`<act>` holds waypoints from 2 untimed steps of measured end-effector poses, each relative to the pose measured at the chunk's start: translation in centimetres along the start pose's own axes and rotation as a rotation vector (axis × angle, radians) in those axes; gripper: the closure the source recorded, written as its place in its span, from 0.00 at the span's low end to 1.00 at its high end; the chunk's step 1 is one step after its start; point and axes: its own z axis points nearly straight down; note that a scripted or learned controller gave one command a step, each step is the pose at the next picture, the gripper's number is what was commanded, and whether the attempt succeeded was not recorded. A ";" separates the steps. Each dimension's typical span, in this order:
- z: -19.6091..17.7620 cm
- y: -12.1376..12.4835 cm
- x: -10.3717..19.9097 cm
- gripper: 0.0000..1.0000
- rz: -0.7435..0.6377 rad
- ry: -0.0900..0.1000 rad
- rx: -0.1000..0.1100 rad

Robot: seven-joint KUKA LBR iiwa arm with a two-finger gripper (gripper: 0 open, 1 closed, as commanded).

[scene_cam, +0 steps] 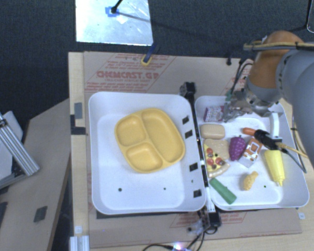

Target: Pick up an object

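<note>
Toy pizza slice (215, 158), cardboard printed "CHEMCAST GP" (126, 73)

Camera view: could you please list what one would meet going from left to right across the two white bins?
Yellow three-compartment plastic plate → flat toy pizza slice → purple toy grape bunch → small yellow toy corn cob → yellow squeeze bottle.

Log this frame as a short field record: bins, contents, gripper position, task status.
left bin: holds a yellow divided plate
right bin: toy food, including purple grapes, pizza slice, yellow bottle, green stick, corn piece, carrot
gripper: low over the far end of the right bin, beside a small pink packet
fingers: cannot tell
task status: nothing visibly held; pick not yet shown
</note>
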 end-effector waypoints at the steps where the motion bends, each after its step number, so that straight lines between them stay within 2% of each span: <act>1: -6.4 -0.2 0.5 1.00 -0.003 -0.001 -0.005; 2: -11.9 0.0 1.5 1.00 -0.005 0.000 -0.005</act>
